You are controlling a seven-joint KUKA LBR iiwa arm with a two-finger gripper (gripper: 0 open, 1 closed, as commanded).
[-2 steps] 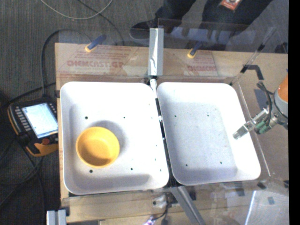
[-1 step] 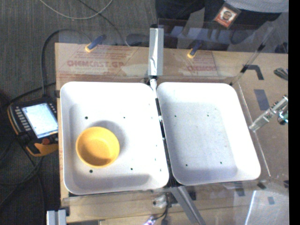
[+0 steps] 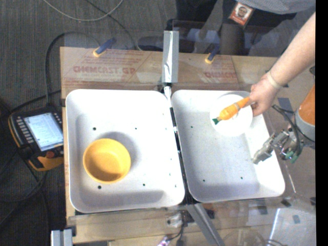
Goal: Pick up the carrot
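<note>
An orange carrot (image 3: 231,110) with a green tip is held in a person's hand (image 3: 262,97) that reaches in from the upper right. It hovers over a white plate (image 3: 237,126) in the far right part of the right bin (image 3: 225,178). My gripper (image 3: 262,155) sits at the right bin's right edge, below and to the right of the carrot and apart from it. Nothing lies between its fingers.
A yellow bowl (image 3: 106,160) rests in the left bin (image 3: 123,106), near its front left. A teach pendant (image 3: 38,135) lies off the bench to the left. A metal post (image 3: 170,60) stands behind the seam between the bins.
</note>
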